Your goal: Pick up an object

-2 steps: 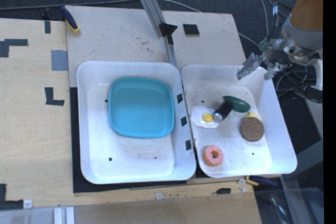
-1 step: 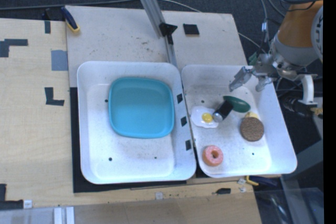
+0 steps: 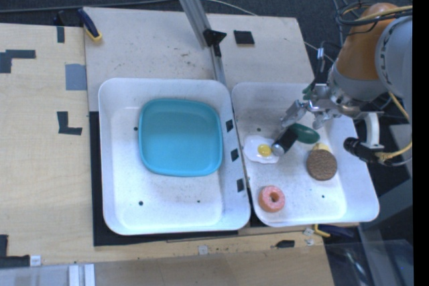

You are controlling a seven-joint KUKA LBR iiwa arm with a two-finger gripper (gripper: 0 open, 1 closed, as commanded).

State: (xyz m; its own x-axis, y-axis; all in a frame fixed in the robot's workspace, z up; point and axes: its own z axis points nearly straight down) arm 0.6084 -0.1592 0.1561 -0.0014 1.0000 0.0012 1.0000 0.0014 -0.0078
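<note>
Two white bins on bench, arm over right bin (image 3: 362,204)
Gripper (image 3: 307,116) fingers spread above dark green object (image 3: 305,134); fried egg (image 3: 260,150), doughnut (image 3: 272,198), brown disc (image 3: 322,164) nearby; left bin (image 3: 120,211) holds blue plate (image 3: 180,136)

Left bin (image 3: 120,211) holds a plate (image 3: 180,137). Right bin (image 3: 355,201) holds egg (image 3: 260,150), donut (image 3: 272,198), cookie (image 3: 322,163); my pincer (image 3: 310,116) hangs above.

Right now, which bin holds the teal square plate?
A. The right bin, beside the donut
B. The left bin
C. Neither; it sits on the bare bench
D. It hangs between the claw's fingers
B. The teal square plate lies flat inside the left bin, while the pink donut sits in the right bin below the claw.
</note>
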